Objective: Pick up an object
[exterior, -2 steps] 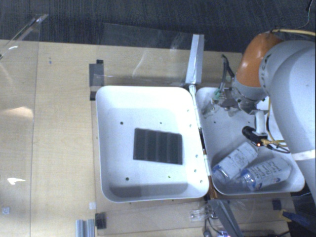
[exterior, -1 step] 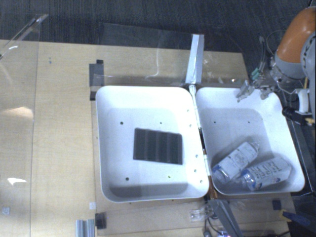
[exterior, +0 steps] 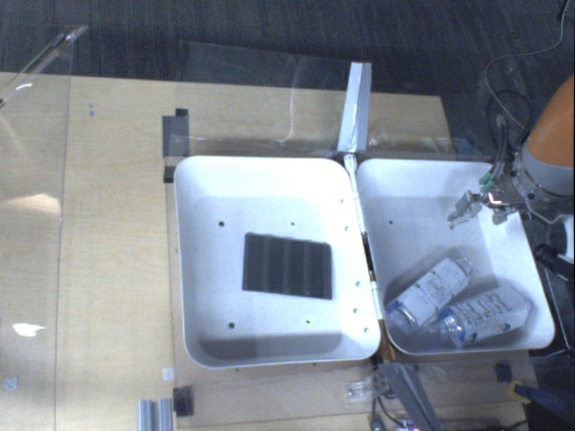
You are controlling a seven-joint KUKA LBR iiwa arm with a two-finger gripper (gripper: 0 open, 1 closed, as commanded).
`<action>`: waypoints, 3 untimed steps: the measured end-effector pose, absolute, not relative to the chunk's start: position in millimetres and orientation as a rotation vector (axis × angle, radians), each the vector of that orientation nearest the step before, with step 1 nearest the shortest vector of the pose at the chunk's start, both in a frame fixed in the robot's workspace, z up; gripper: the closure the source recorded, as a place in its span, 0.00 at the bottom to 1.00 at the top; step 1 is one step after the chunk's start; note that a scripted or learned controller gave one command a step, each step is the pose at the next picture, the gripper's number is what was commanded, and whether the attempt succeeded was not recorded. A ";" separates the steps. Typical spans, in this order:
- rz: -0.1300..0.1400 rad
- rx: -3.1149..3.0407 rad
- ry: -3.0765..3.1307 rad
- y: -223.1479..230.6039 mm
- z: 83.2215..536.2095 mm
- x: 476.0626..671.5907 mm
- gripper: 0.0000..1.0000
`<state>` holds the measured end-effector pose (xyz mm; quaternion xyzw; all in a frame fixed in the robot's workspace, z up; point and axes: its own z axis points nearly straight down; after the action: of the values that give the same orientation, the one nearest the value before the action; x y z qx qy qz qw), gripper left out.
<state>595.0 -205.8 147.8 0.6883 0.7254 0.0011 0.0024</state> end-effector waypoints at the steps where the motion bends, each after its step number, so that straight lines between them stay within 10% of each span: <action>1: 0.009 1.980 2.425 -206.0 89.3 526.0 0.00; 2: 0.005 2.009 2.405 -205.9 207.4 497.5 0.00; 3: 0.031 1.861 2.479 -156.1 133.9 519.0 0.00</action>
<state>519.0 -156.1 133.9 0.6002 0.7995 0.0100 0.0207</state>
